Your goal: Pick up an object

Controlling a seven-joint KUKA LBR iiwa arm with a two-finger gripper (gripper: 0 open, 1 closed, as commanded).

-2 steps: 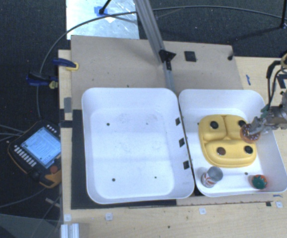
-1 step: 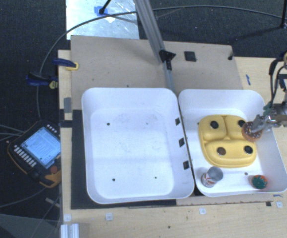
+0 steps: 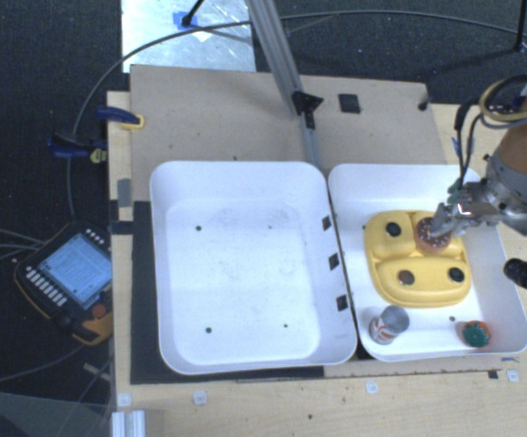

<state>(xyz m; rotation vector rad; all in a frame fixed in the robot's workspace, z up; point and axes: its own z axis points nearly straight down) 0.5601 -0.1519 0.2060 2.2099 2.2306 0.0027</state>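
Note:
In the right bin lies a large yellow moulded piece with black dots on it. A small brown ring-shaped object rests on its upper right part. My gripper comes in from the right and its tip is right at this brown ring, touching or just above it. Near the bin's front wall stands a small grey and red can. A green and orange ball sits in the front right corner.
The left bin adjoins the right one along a shared wall with black clips. A slanted metal pole crosses above the bench's back. A teach pendant lies off the bench at left.

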